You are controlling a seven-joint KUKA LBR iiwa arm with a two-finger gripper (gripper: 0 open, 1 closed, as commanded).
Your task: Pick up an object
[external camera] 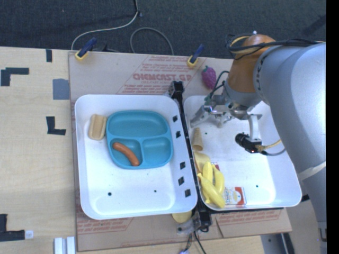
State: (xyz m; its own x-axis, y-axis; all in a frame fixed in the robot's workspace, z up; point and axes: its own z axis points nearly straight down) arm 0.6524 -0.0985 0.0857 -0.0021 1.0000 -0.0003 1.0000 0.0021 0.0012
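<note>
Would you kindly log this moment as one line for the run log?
hand: at upper left of right bin, nothing seen held | bananas: right bin, left wall | sausage: blue tray, left bin

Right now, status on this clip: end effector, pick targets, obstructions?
End effector low over right bin, far end. Nothing seen in its grasp. Bananas and small packet at near end, untouched. Hot dog on blue tray, left bin.

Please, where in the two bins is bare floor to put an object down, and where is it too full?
Left bin: bare floor in front of the blue plate, toward the near rim. Right bin: a bare patch right of the bananas, beyond the small packet. It is crowded along the divider and under the hand at the far end.
</note>
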